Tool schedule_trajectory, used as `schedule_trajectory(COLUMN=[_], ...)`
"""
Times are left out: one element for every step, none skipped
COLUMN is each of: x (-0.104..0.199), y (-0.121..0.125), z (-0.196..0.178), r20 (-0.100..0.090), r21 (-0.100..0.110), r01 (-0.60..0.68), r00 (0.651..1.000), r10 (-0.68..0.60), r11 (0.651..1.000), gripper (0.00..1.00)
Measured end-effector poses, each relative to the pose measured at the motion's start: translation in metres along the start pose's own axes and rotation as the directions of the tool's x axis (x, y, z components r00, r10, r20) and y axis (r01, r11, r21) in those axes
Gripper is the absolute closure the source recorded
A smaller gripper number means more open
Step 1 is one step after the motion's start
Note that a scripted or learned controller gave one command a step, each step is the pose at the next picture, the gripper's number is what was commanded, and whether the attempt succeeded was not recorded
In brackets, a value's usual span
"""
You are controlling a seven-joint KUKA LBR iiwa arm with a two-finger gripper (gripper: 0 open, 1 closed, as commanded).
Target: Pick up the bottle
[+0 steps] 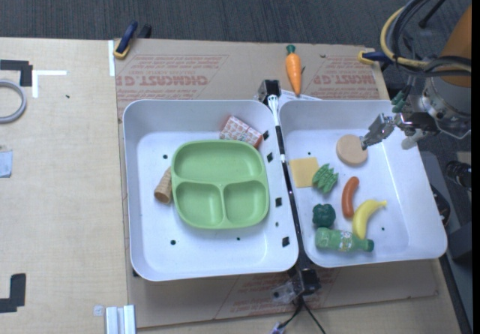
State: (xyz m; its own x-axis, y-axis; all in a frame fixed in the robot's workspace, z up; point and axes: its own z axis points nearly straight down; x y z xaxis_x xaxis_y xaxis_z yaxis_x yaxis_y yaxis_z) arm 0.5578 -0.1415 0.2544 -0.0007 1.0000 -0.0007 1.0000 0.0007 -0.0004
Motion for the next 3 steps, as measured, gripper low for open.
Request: schedule_trajectory(x=[0.000, 0.116, 0.202], y=[0.000, -0.054, -0.072], z=[-0.009, 0.063, 0.063], r20=[0.001, 0.000, 0.001], r21=[0.000, 0.002, 0.002], r01=[0.000, -0.036, -0.230], r00=[1.000, 0.999, 0.973], r10=[0.000, 0.036, 0.230], r11=[1.000, 0.999, 0.973], gripper=[1.00, 1.00, 1.00])
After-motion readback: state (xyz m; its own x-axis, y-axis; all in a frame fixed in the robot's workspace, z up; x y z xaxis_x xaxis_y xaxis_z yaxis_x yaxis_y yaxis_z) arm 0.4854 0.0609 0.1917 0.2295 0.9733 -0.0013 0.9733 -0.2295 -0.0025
